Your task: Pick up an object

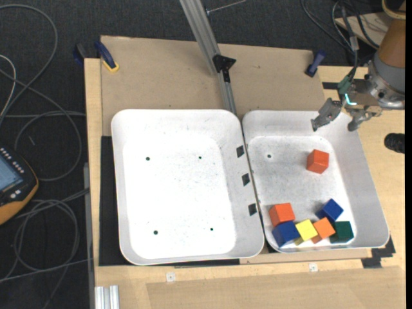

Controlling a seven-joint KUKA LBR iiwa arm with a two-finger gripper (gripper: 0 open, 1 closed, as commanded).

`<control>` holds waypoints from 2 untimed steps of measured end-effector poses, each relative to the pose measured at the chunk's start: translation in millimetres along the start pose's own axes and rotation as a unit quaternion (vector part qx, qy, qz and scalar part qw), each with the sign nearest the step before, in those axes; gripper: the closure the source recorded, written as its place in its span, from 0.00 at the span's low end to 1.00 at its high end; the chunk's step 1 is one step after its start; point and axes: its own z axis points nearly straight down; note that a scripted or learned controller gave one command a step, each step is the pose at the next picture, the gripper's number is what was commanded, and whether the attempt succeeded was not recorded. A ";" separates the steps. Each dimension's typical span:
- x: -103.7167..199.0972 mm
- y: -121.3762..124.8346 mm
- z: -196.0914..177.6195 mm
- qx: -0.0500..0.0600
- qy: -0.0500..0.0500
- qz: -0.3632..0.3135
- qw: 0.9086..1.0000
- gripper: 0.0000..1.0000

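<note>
Over right bin [367,172]: gripper [339,120], fingers spread, pinching nothing
Orange cube [317,161]: at gripper's 7 o'clock, apart

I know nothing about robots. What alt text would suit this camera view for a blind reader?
A robot gripper, fingers open, hovers over the far edge of the right bin, holding nothing. Below it lies a lone orange block, with a cluster of colored blocks in the near corner.

A lone block [317,161] lies behind the clustered blocks [310,223] in the right bin [367,172].
</note>
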 end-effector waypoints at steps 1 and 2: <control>0.1 0.7 -2.2 -0.002 0.000 0.000 1.000 0.00; -3.3 1.6 60.3 0.001 0.000 0.000 1.000 0.00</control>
